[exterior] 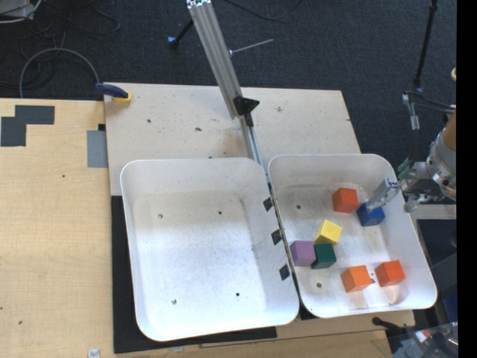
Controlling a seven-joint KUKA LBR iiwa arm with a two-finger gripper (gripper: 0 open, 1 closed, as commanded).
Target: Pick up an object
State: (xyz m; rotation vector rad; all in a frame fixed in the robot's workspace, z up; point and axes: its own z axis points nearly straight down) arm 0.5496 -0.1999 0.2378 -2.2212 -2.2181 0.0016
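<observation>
The blocks lie in the right bin (417, 239), the landmark used here. The left bin (134, 200) touches its left wall. Inside the right bin, from left to right: purple block (302, 252), green block (324, 256), yellow block (328, 231), orange block (344, 199), a second orange block (356, 277), blue block (370, 215), red block (390, 272). The jaws (387, 193) sit at the blue block, over the bin's right part; their state cannot be determined.

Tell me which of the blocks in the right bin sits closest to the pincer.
The blue block, by the right bin's far right wall. The pincer is right at it; the nearest orange block lies farther left.
</observation>
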